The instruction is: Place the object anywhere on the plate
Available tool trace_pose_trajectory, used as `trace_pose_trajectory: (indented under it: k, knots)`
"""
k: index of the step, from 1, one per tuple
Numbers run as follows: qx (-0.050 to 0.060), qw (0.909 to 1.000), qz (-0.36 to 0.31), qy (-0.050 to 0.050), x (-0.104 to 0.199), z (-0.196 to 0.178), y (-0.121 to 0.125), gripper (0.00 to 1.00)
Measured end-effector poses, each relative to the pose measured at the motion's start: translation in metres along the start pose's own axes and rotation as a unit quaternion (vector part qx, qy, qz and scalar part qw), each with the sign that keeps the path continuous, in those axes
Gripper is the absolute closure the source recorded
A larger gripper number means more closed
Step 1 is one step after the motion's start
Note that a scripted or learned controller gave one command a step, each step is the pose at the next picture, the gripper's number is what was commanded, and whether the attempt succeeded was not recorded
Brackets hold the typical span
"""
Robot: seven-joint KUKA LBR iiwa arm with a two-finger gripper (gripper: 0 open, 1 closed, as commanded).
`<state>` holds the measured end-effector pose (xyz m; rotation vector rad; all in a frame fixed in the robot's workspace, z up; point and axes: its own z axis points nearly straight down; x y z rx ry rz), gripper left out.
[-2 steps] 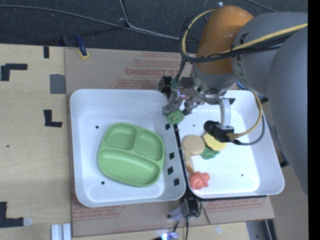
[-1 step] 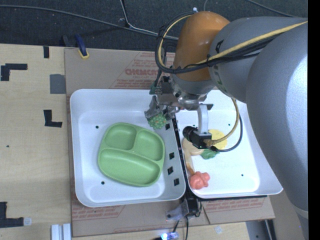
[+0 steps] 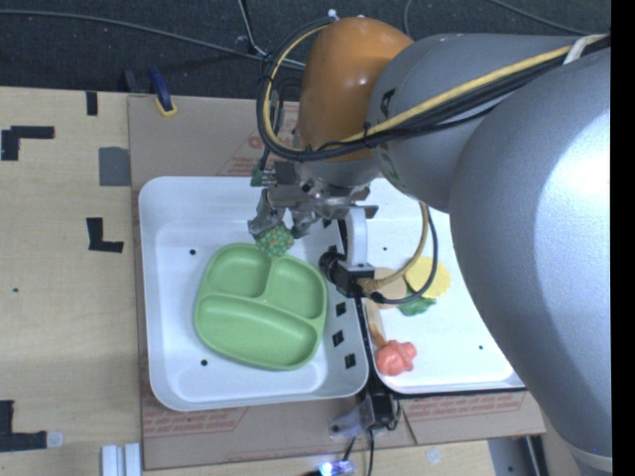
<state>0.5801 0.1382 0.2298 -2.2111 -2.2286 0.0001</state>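
Hovering over the far rim of the green plate [image 3: 263, 305], the gripper [image 3: 273, 228] carries a small knobbly green object [image 3: 272, 238], like a broccoli floret, which shows pinched between the fingers. By my reading the pick is done and the carry is nearly done: the object hangs right at the plate's upper edge, over the seam where the rim meets the left bin [image 3: 169, 296]. What remains is a short move toward the plate's middle, a small descent, and letting go.

Below the fingers the plate's three compartments lie bare, so any of them would serve as a landing spot. Dropped from here, the object could strike the raised rim and roll off into the bin, so I would judge a slight shift inward worthwhile.

To the right of the fingers, past the wall between the bins, the right bin [image 3: 466, 365] holds a yellow toy [image 3: 430, 276] with a green piece beside it and a pinkish-orange toy [image 3: 395, 357], all well apart from the plate. Cables loop close around the wrist above the fingers.
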Motion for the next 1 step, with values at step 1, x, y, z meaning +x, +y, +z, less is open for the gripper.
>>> trace_pose_trajectory:
  k: [1]
  knots:
    - [0.000, 1.0000, 0.002, -0.001, -0.0038, 0.0003, 0.0004, 0.00]
